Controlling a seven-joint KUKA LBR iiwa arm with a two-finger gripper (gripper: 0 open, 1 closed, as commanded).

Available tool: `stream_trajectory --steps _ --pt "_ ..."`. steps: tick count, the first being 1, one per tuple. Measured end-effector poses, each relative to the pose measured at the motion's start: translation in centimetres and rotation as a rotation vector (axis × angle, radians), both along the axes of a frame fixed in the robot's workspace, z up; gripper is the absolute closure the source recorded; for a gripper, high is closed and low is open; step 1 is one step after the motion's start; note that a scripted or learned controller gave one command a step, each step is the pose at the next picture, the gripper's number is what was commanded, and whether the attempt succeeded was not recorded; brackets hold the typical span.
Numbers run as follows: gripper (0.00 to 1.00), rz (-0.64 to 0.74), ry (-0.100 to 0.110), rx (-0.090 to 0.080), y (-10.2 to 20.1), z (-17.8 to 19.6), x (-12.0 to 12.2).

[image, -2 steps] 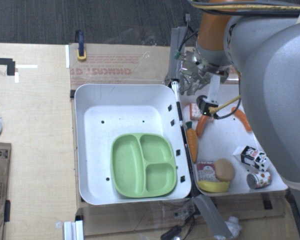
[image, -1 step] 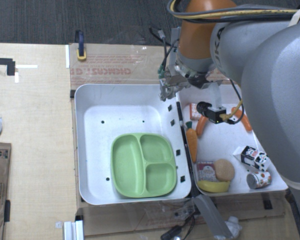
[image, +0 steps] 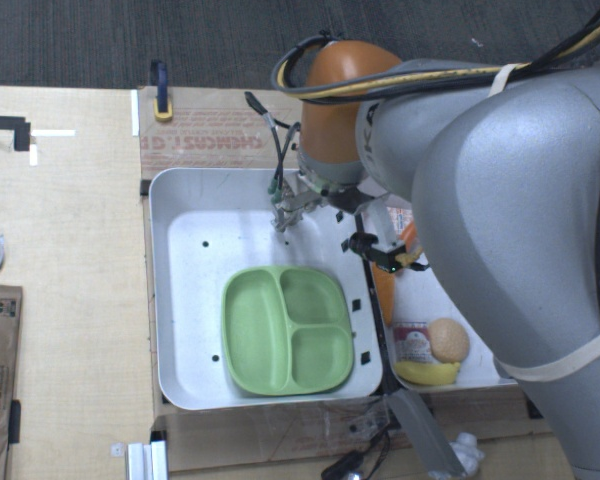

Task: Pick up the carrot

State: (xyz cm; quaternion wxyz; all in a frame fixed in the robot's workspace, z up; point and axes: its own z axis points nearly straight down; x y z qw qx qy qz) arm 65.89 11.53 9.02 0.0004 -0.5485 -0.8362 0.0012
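The carrot [image: 383,290] is an orange strip lying along the left wall of the right bin, just past the divider, with its upper end hidden under the arm. My gripper [image: 284,211] hangs over the back of the left bin [image: 180,268], above bare white floor and left of the carrot. Nothing shows in its grasp. A green divided plate [image: 288,329] lies in the front half of the left bin, below the gripper.
The front of the right bin holds a banana [image: 427,373], a tan round fruit [image: 447,339] and a small red-and-white packet [image: 411,344]. The big grey arm covers most of that bin. A blue-handled clamp [image: 161,90] sits on the cardboard behind the bins.
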Motion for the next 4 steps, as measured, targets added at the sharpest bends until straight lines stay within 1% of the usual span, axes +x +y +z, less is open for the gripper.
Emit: stream_trajectory --steps 1,2,3,4 --pt "1.0 -0.638 0.0 -0.003 5.1 0.0 0.0" --pt "1.0 -0.636 0.003 -0.006 5.1 0.7 -0.1" --pt "1.0 -1.081 0.003 -0.007 1.1 -0.1 -4.6" --pt "1.0 -1.517 0.001 -0.006 -0.6 -0.1 -4.8"
